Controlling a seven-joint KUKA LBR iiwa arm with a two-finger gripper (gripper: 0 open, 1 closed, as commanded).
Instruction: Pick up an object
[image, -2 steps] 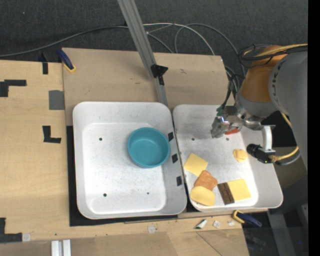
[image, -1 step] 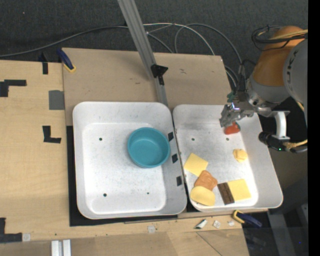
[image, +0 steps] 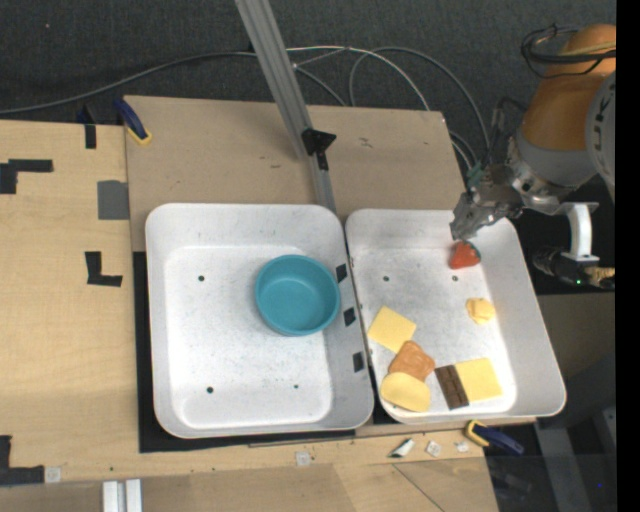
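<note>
I see the wooden bench (image: 60, 250) carrying two white bins, left bin (image: 180, 400) and right bin (image: 530, 330), side by side.

camera: one, fixed overhead | slanted down | covers both bins (image: 160, 330)

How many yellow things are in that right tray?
4: a flat square mid-tray, a small lump by the right wall, a rounded piece and a block near the front.

gripper (image: 466, 232) angled down-left from the bent wrist.
</note>
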